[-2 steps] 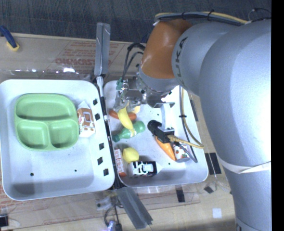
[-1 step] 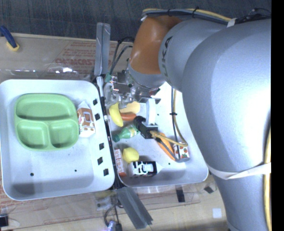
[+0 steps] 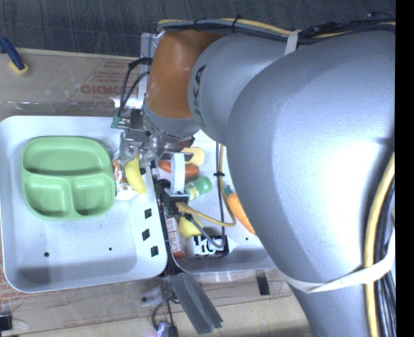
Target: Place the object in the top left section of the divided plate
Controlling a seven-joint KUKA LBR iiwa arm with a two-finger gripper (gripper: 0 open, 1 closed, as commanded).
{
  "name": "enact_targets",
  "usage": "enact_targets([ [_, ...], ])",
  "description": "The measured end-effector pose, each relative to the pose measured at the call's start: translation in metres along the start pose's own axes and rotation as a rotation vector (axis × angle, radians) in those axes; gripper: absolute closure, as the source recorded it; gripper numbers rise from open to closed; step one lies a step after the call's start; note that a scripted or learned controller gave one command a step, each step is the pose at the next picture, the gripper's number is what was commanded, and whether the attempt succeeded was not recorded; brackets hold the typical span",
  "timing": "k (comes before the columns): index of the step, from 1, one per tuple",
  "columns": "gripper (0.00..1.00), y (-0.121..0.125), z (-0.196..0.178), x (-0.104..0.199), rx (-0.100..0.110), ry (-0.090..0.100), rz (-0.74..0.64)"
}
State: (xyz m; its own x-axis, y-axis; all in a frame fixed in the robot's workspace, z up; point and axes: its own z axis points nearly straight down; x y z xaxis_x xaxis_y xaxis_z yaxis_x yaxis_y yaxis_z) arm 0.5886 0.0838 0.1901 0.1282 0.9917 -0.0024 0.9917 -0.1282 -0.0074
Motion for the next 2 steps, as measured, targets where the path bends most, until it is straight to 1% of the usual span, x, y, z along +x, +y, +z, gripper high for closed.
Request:
enact_targets([
  [1, 0.0, 0.0001, -0.0001, -0.0002, 0.0, 0.0, 0.0],
  [2, 1.0, -0.0001, -0.0091, 0.0008, 0.003, 0.0, -0.005],
])
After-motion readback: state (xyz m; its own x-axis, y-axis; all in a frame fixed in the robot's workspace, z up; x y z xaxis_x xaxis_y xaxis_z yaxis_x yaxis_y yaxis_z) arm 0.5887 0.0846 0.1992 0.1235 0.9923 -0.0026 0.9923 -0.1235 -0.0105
